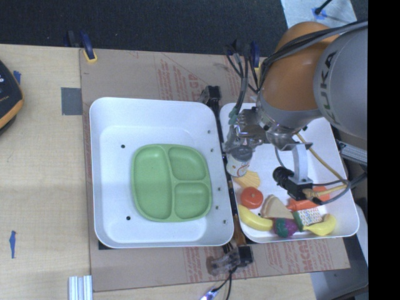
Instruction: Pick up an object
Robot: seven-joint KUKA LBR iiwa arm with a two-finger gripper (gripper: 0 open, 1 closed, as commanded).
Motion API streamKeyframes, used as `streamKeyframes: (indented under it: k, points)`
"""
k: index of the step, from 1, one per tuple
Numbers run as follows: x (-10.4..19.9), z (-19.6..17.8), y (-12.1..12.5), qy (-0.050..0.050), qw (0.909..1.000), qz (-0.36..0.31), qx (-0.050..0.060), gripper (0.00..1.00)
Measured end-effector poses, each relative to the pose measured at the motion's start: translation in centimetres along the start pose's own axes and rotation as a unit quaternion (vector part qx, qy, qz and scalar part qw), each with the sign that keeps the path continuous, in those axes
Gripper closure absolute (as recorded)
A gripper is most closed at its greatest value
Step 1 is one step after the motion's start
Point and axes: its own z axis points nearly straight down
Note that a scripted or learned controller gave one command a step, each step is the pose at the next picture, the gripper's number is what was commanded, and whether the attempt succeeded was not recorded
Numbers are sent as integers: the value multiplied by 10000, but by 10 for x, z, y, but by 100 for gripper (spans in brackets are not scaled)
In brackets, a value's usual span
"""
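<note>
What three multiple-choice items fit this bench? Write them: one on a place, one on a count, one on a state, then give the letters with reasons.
1. Where does the light green plastic divided plate lie?
A. in the left shallow white bin
B. in the right shallow white bin
C. on the brown cardboard sheet

2. How many compartments does that plate have?
A. two
B. three
C. five

3. Where is the metal two-finger gripper?
A. over the green plate
B. above the right bin's left edge, near the toy food
C. off the bench

Answers: 1 A, white bin walls surround the plate; 2 B, one long section and two smaller ones show; 3 B, it hangs above the yellow wedge-shaped toy and the orange round toy.
</note>
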Motion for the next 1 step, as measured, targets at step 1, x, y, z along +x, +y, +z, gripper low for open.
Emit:
streamKeyframes:
  k: [1]
  points:
    - [-22, 5, 15, -6, 10000, 13, -12, 100]
